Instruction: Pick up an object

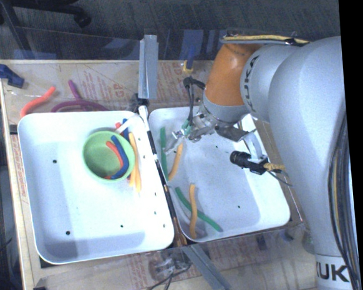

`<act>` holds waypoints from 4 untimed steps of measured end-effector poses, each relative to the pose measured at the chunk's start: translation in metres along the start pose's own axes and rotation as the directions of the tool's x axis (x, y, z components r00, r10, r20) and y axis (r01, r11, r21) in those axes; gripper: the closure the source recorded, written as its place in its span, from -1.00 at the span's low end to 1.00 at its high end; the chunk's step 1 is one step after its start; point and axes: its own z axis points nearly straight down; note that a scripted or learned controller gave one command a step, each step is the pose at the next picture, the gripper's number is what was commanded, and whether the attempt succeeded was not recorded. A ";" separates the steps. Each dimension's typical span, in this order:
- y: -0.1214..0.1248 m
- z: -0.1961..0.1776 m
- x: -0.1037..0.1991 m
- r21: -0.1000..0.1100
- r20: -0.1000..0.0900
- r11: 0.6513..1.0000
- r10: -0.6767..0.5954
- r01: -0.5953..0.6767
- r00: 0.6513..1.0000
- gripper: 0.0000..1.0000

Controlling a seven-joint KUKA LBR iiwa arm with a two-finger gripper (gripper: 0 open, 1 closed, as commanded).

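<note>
Approach step, nothing picked yet as far as I can judge: the gripper [187,132] hangs low in the upper part of the right bin [271,212], with an orange strip [176,161] just below and to its left, a green strip [163,140] close on its left, and more strips [195,209] further down. Next move likely needs a short drop onto the orange strip and a clean close. The wrist and glare blur the tool, so its state is something I cannot tell; the left bin [82,230] holds a green bowl [109,155], well off to the left.
</note>
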 end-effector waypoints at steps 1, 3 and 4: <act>-0.003 0.024 0.015 0.004 0.006 0.996 0.085 -0.085 0.996 -1.00; -0.001 0.013 0.017 0.005 0.001 0.997 0.081 -0.081 0.997 -1.00; -0.001 0.003 0.017 0.004 0.000 0.997 0.079 -0.079 0.997 1.00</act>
